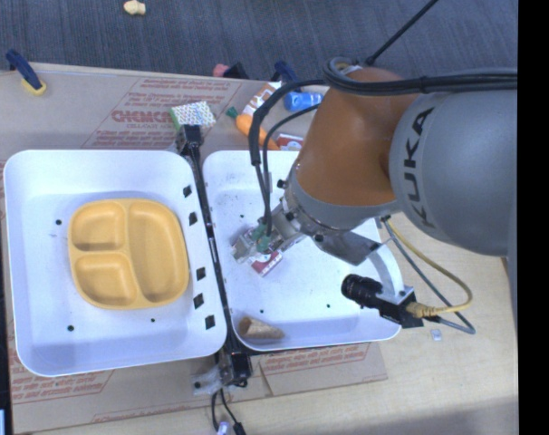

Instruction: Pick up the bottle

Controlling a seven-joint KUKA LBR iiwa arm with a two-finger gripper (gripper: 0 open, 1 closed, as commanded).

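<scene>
The arm [410, 161] reaches in from 3 o'clock and covers the upper part of the right bin [347, 329]. Its gripper [270, 238] is low over the middle of this bin, at a small crumpled object with green, white and red colours [259, 250], which may be the bottle; I cannot tell for sure. The object lies just beside the fingertips, toward 8 o'clock from them, and if the fingers close on it or stand apart cannot be told from here.

A brown piece [259, 331] lies at the 6 o'clock edge of the right bin, touching the rim. Between it and the gripper the bin floor is free.

The left bin [30, 243] holds a yellow divided plate [128, 252] in its middle, with open floor around it on all sides. An orange and white item [256, 109] lies on the cardboard [120, 107] outside the bins, at 12 o'clock.
</scene>
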